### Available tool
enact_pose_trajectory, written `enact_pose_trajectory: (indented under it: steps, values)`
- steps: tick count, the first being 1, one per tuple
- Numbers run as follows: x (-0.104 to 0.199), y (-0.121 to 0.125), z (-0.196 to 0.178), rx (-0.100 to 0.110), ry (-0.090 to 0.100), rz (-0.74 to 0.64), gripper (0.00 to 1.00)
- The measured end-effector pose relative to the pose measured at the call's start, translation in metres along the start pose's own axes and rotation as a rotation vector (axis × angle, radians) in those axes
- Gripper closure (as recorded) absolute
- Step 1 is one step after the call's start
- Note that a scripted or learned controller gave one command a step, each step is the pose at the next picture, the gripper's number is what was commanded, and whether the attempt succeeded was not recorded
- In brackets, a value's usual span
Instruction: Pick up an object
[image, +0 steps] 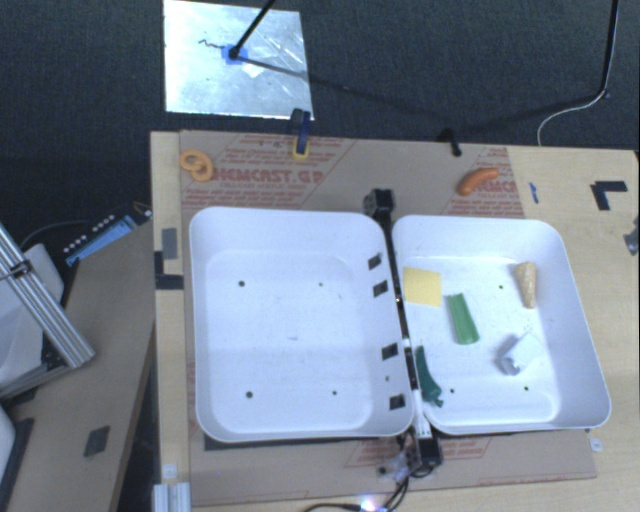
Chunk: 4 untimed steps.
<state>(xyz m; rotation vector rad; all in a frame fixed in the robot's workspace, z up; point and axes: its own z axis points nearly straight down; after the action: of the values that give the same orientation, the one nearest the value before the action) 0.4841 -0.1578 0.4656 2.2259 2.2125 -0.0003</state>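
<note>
Lying in the right bin (570, 300), green stick (462, 318) running near-to-far, beside yellow square (422, 286); gripper state impossible to tell.

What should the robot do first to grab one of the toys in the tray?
Probably bring the arm in over the right bin and lower toward the green block. All the loose pieces lie in that bin, and the green block sits apart from the yellow square and the grey piece, with bare floor around it.
</note>
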Motion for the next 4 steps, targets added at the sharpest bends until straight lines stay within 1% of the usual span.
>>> enact_pose_trajectory:
  steps: [1,2,3,4]
  values:
    - [-0.051,0.044,0.017,-0.002,-0.002,-0.004,1.00]
    - [-0.048,0.063,0.008,-0.003,-0.001,-0.011,1.00]
    - [-0.037,0.000,0.007,0.000,0.002,-0.006,1.00]
    - [-0.037,0.105,-0.007,-0.007,-0.001,-0.014,1.00]
